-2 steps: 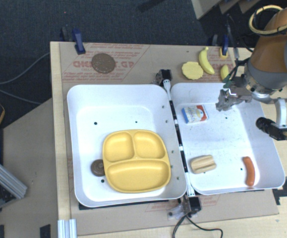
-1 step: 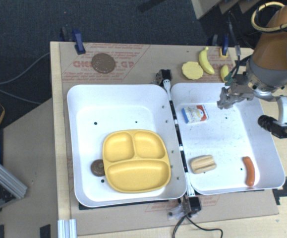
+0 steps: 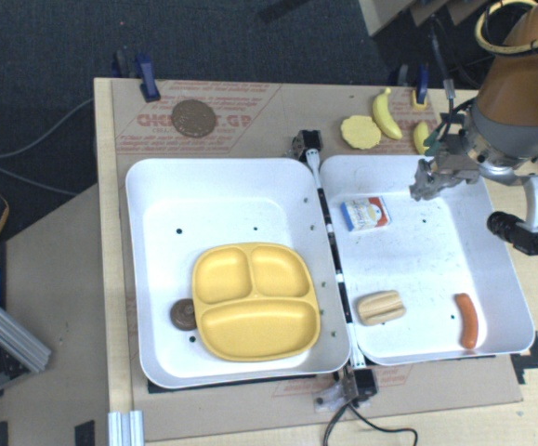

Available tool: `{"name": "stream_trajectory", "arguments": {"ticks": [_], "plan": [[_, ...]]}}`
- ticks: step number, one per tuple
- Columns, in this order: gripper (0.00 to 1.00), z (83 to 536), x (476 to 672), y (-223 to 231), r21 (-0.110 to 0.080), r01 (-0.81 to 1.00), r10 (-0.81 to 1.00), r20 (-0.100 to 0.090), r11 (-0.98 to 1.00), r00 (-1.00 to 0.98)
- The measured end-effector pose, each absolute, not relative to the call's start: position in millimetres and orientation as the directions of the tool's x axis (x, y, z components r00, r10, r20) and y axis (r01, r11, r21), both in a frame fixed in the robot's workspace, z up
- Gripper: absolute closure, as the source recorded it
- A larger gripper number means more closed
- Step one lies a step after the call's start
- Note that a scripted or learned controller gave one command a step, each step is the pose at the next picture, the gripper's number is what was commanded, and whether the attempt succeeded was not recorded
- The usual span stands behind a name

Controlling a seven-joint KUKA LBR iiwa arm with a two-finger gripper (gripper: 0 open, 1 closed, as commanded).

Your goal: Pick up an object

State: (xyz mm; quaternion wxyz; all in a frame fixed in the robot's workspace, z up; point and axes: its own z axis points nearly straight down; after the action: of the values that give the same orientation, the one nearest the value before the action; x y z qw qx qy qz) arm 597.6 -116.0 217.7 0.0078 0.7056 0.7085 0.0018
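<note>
Both white bins (image 3: 157, 249) look like smooth plastic; the yellow divided plate (image 3: 253, 300) in the left one seems matt; the bench (image 3: 120, 128) beneath, bare board.

Below me the brown surface (image 3: 120, 249) carries two white bins side by side, the left bin (image 3: 148, 249) and the right bin (image 3: 501, 277). Behind them on the bare board lie a brown disc (image 3: 193, 117), a yellow slice (image 3: 360, 131) and a banana (image 3: 387, 114).
</note>
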Motion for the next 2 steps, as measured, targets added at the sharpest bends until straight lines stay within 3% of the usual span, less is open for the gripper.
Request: {"name": "stream_trajectory", "arguments": {"ticks": [1,2], "plan": [[1.00,179.9,562.7,-152.4,-0.007,1.000,1.000,0.001,-0.005,0.005],[0.00,182.2,565.0,-149.9,-0.001,1.000,1.000,0.000,0.000,0.000]]}}
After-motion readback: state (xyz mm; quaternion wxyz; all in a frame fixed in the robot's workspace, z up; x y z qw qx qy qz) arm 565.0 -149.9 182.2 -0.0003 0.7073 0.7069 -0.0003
